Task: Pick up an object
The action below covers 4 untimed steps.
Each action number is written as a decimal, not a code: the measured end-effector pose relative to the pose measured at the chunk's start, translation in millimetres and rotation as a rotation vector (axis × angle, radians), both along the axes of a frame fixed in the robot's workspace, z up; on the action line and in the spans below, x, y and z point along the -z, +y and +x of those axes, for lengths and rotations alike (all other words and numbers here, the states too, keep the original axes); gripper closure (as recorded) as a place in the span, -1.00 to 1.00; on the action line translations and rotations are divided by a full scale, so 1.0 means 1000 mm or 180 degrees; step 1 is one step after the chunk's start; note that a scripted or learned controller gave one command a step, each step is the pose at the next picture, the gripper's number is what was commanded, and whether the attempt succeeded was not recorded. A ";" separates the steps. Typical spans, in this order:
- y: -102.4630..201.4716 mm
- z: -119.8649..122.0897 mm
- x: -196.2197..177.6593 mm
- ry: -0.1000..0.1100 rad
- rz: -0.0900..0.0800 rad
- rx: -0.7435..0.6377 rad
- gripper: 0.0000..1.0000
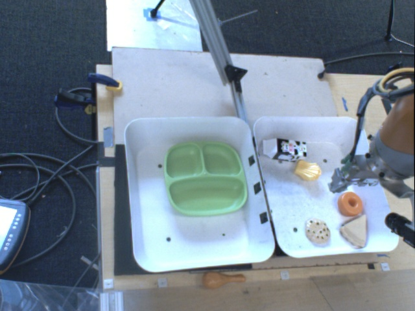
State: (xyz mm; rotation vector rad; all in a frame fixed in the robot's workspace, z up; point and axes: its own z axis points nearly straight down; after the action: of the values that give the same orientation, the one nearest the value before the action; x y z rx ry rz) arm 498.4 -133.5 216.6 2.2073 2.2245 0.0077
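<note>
- Camera view looks down on 2 white bins side by side: the left bin [139,238] holds a green divided plate [206,178] lying flat near its middle, and the right bin [285,246] holds the small things to choose from.
- Gripper [345,179] hangs at the 3 o'clock side of the right bin, low over the floor; from this angle I cannot tell how it is set, and nothing shows in its hold.
- Orange ring [351,204], shaped like a doughnut, lies flat just at 5 o'clock of the gripper and is the nearest thing, so it seems the likely target.
- Yellow shell-shaped piece [308,170] lies near, at 9 o'clock of the gripper, apart from the ring.
- Black-and-white toy [286,149] rests against the bin's 12 o'clock slope, probably because the wall tilts things inward.
- Speckled cookie [318,232] and a tan wedge [355,231] sit along the 6 o'clock edge, close to each other but not touching as far as I can see.
- Nothing is lifted yet; the pick is at the approach stage.
- Risk, as I judge it: the ring lies flat and low, so the grasp could slide over it, and the bin's 3 o'clock wall is close.
- Brown pear-shaped thing [220,278] lies on the bench outside the bins, at 6 o'clock of the left bin.
</note>
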 end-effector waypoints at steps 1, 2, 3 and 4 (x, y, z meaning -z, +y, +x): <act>0.000 0.002 -0.016 0.0013 0.0003 0.0003 1.00; 0.052 0.032 -0.022 0.0015 0.0012 -0.0011 1.00; 0.101 0.049 -0.011 0.0020 0.0010 -0.0009 1.00; 0.155 0.078 -0.006 0.0018 0.0014 -0.0011 1.00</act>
State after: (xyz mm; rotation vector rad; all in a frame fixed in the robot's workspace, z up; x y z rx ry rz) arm 576.0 21.3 222.8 2.2084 2.2335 0.0064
